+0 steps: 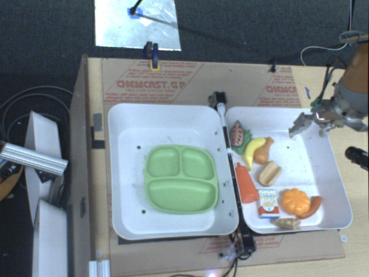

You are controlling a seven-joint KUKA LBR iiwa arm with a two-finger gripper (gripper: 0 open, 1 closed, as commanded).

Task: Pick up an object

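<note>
The right bin (334, 178) holds toy food: a watermelon slice (237, 134), a yellow banana (253, 150), a brown drumstick (264, 149), a bread roll (268, 172), an orange-red bottle (247, 184), a small carton (267, 203), an orange pumpkin (294, 201), a sausage (315, 206) and a tan piece (287, 224). My gripper (306, 129) hangs over the bin's far right part, to the right of the drumstick and apart from it. Its fingers stand open with nothing between them.
A green divided plate (181, 178) lies in the left bin (124, 154). The bins' shared wall (229, 166) runs just left of the food. A blue clamp (152, 53) sits at the bench's far edge. Cables hang at the upper right.
</note>
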